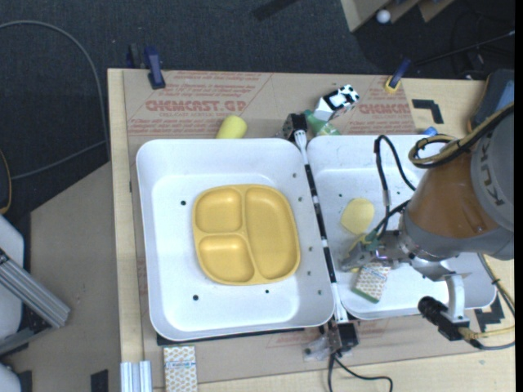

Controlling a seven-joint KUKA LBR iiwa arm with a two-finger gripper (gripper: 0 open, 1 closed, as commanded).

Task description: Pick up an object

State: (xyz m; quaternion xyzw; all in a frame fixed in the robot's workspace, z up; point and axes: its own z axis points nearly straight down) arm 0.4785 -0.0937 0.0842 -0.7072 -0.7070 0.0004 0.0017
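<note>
In the right bin lie a pale yellow round object and a small patterned packet near the front edge. My gripper hangs low over the bin floor between these two, just above the packet and below the yellow object. The arm with its orange band comes in from the right and hides the right half of the bin. A yellow divided plate rests in the middle of the left bin.
On the bench behind the bins lie a yellow cylinder and a black-and-white toy. A black cable loops over the right bin. A patterned packet lies off the bench's front edge.
</note>
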